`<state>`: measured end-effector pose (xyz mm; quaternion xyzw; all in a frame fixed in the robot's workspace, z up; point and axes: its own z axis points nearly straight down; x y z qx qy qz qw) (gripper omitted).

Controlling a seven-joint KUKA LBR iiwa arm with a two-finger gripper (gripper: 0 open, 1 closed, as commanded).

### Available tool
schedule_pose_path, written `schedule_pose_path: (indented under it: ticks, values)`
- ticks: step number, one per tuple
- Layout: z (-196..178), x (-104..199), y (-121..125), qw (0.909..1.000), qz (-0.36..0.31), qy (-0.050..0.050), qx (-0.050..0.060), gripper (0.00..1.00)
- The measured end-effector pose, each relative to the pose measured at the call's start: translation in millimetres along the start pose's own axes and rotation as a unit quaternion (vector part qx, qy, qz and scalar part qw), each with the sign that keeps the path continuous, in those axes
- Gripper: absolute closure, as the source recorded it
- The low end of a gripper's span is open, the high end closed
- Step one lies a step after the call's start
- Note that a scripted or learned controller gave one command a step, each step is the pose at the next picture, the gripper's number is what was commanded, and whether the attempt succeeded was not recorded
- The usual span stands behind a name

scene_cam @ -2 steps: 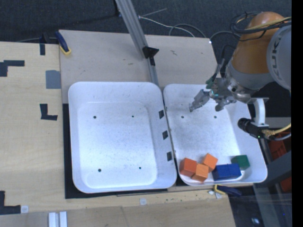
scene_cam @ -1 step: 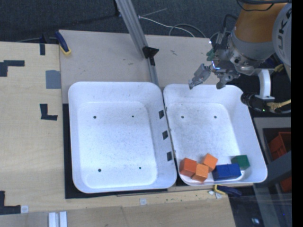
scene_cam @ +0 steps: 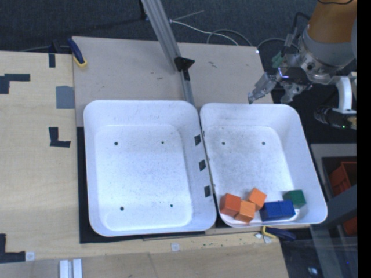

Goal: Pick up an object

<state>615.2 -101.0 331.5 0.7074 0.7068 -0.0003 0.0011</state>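
Gripper (scene_cam: 272, 91) hangs above the right bin's (scene_cam: 304, 135) far rim, fingers apart, nothing between them. Blocks sit clustered in that bin's near corner — three orange blocks (scene_cam: 243, 204), blue block (scene_cam: 277, 211), green block (scene_cam: 295, 197).

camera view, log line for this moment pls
tool: over right bin's far rim, holds nothing | blocks: near corner of right bin | pick: not yet done

We look down from one fixed camera above the surface (scene_cam: 133, 77), tilted at a slant so both white bins (scene_cam: 93, 155) lie side by side across the middle. We sit far enough back to see both whole, the arm (scene_cam: 330, 22) entering top right.
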Motion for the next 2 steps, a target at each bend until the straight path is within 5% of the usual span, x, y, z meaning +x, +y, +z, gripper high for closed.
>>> schedule_pose_path:
  ticks: [1, 2]
  values:
    - [-79.2, 33.9, 1.2, 1.0, -0.003, 0.001, -0.004, 0.0]
    - [-51.0, -13.3, 36.1, 1.0, 0.001, -0.001, 0.001, 0.0]
